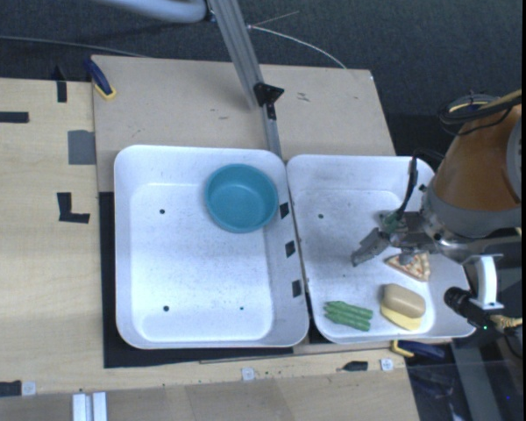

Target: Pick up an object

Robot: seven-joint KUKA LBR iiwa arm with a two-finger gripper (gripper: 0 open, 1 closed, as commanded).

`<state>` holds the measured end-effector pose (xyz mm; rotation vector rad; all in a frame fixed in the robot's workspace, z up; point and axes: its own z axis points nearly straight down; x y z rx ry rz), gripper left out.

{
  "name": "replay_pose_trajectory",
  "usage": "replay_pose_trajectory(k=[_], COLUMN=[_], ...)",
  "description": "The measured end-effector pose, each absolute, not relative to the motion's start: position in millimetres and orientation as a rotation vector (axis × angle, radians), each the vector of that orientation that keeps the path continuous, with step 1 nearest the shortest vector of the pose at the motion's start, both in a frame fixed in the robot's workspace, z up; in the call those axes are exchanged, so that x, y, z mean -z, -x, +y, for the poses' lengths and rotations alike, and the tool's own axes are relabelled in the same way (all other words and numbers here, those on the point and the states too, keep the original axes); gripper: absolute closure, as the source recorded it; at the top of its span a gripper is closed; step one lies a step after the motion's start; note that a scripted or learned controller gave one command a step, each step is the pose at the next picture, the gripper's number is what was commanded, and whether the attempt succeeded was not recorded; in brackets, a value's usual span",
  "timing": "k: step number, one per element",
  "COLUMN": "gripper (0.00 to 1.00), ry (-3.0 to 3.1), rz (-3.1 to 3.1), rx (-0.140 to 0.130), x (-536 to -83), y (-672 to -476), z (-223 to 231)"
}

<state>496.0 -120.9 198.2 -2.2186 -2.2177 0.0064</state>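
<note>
- Camera view: my claw (365,254) hangs low in the right bin (333,191), fingers spread, gripping nothing.
- Pizza slice (410,265) beside it, not yet lifted; the pick is still to do.

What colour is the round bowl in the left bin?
Blue round bowl, seen in the camera view.

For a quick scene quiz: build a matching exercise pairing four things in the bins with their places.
Things:
1. blue bowl
2. green beans
3. pizza slice
4. yellow sponge

Places:
A. right bin, front edge, left of the sponge
B. left bin, back right
C. right bin, front right corner
D. right bin, just under the gripper

Pairs: 1-B, 2-A, 3-D, 4-C
</note>
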Motion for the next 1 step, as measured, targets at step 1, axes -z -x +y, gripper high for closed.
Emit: replay_pose_trajectory(k=[1], gripper=[0.00], ry=[2.218], rz=[-2.215], rx=[-0.008], x=[-145.3], y=[-486.0], z=[-126.8])
